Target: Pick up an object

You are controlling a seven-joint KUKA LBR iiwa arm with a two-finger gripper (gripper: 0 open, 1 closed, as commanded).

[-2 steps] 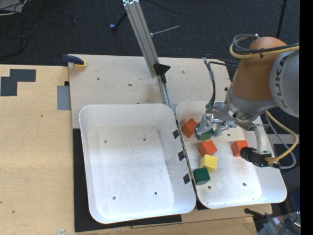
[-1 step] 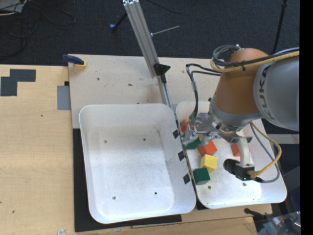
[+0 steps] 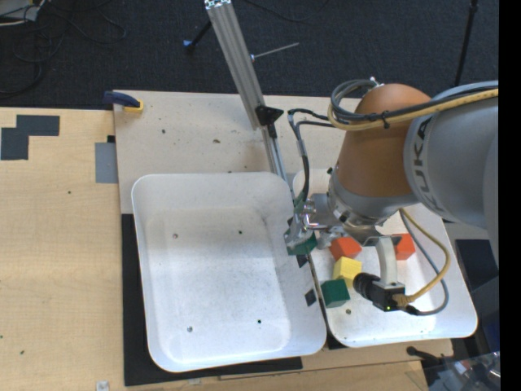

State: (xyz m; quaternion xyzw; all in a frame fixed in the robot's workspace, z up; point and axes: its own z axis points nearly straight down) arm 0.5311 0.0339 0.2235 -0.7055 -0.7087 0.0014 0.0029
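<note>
Blocks lie bunched in the right-hand bin as I see it on my screen: an orange block, a yellow block just below it in the view and touching it or very nearly so, and a green block lower again, close to that bin's left wall. A second orange block lies apart from those three, toward the view's right.

The arm reaches in from the right, and its grey bulk and orange band cover the upper part of this bin. The hand hangs at the bin's left rim, over the seam between the two bins and just left of the first orange block. From this slant I cannot tell how far it is open, nor whether it has hold of anything.

The left-hand bin is white, flecked with a few dark specks. Both bins rest on the pale bench. Behind them a metal rail slants up toward the top of the view, and a blue clamp with a yellow tip sits at the bench's far left corner, well apart from everything else.
</note>
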